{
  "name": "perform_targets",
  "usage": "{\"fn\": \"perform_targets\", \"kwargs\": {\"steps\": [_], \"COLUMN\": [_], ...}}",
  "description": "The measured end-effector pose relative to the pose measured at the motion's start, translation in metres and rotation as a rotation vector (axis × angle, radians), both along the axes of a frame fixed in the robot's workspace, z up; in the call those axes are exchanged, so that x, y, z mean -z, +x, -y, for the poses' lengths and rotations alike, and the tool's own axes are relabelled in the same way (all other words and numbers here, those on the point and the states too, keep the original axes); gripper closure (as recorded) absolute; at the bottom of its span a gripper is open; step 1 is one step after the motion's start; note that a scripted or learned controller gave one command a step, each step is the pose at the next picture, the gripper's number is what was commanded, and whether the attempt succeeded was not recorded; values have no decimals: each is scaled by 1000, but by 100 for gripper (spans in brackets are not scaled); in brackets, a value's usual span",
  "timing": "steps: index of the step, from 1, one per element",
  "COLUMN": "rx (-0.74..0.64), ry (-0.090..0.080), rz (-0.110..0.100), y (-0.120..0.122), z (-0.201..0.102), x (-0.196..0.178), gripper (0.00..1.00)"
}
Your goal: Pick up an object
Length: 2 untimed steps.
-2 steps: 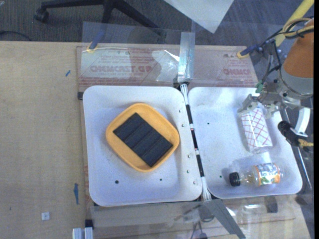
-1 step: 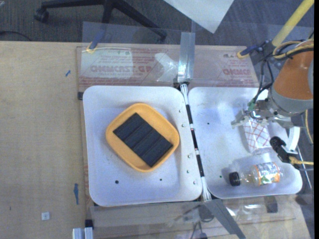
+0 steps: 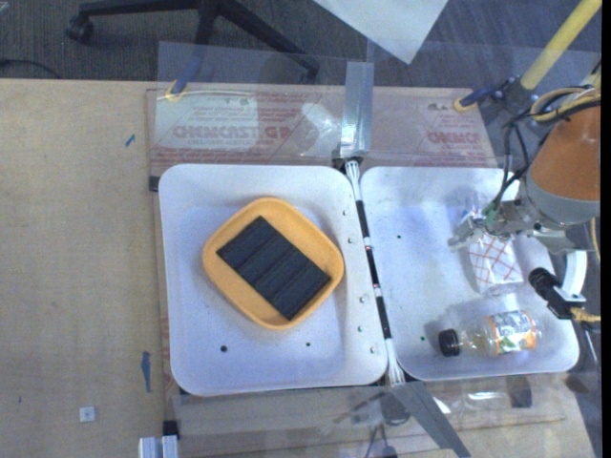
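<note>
In the right bin (image 3: 412,256), a clear plastic bottle (image 3: 494,333) with a black cap lies on its side near the front edge. A red-and-white checkered packet (image 3: 495,260) lies above it, partly under crinkled clear wrapping. My gripper (image 3: 483,221) hangs low over the upper end of that packet, reaching in from the right below the orange band (image 3: 571,156). In the left bin (image 3: 191,346), a yellow square dish (image 3: 221,256) holds a black ridged slab (image 3: 274,267).
A metal clamp (image 3: 357,113) and clear panels stand behind the bins. Cables run along the arm at the right edge. The bench is tan board on the left, and an office chair base stands on the floor at the back.
</note>
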<state>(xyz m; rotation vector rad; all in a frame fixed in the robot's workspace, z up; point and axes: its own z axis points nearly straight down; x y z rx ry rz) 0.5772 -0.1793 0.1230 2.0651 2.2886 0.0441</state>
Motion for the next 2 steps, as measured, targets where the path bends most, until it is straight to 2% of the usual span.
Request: {"fn": "perform_targets", "kwargs": {"steps": [1,2], "rx": [3,-37], "ry": [-7,12], "rz": [10,-52], "y": [30,16], "z": [7,11], "x": [0,28], "gripper": [0,0]}}
